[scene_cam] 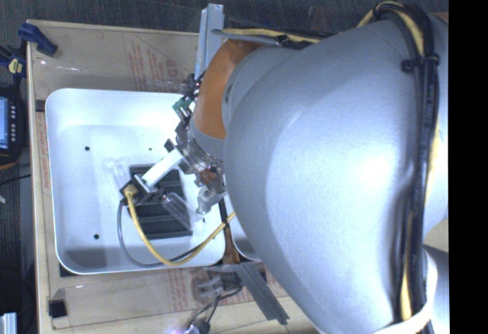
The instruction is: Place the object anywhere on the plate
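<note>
My gripper (189,201) reaches down into the right half of the left white bin (76,134), under the orange band of the wrist. A black, ribbed, rectangular thing (162,219) lies on the bin floor right beneath it. I cannot make out whether the gripper touches it. A small clear thing (116,168) lies on the floor just left of the black one. The grey arm hides nearly all of the right bin (241,250), of which a sliver of the rim shows.
The arm's bulk covers the right half of the view. The left bin's left half has bare white floor. Blue clamps (36,38) sit at the bench's far left corner, and a metal bracket (210,31) stands behind the bins.
</note>
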{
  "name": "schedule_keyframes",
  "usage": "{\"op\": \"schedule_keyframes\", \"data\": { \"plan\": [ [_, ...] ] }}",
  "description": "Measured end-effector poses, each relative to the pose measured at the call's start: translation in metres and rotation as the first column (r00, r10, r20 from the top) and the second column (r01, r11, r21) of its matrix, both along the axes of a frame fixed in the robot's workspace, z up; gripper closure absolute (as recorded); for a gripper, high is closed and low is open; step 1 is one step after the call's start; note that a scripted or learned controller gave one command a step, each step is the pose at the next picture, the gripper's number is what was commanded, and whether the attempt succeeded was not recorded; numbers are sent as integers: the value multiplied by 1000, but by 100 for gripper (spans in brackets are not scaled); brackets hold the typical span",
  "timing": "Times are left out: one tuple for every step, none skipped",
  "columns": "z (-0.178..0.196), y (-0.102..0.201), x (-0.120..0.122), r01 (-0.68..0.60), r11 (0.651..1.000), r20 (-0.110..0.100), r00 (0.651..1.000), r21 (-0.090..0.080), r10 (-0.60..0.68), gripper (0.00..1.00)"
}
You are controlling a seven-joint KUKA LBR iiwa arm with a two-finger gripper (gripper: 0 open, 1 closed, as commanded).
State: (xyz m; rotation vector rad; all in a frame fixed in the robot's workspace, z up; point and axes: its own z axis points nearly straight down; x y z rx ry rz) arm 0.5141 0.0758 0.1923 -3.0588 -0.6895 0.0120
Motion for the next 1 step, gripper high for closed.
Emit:
{"op": "schedule_keyframes", "data": {
  "plan": [
    [-2,-86,-5,21,1000,1,1000,1,-21,0]
  ]
}}
